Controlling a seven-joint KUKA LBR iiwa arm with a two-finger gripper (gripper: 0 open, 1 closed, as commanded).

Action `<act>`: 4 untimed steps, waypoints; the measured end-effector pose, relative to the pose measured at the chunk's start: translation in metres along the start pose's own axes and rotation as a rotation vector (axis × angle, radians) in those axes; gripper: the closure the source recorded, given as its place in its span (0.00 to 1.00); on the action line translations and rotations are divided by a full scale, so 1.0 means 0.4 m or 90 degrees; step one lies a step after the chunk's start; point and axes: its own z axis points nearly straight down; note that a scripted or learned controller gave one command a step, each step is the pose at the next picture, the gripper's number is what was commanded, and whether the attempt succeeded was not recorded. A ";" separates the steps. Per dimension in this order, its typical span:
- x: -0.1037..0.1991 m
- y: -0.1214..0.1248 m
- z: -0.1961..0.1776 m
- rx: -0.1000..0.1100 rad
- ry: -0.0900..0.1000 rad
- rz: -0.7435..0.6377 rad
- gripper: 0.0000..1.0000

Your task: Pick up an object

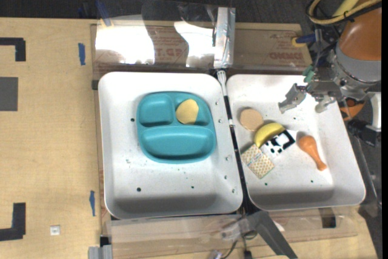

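White plastic bins sit side by side on a pale wooden desk (pixel 42 148) marked with black and blue tape, dark carpet beyond. The left bin (pixel 115 185) holds a teal divided plate (pixel 176 145) carrying a yellow lump (pixel 187 111). Above the right bin (pixel 339 179), the end effector (pixel 307 99) hovers, fingers apparently spread and gripping nothing, near a banana (pixel 268 131), tan disc (pixel 250 118), orange drumstick-like toy (pixel 312 149) and patterned block (pixel 259 161).
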 end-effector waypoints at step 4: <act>-0.054 0.251 0.359 0.011 0.001 -0.149 0.00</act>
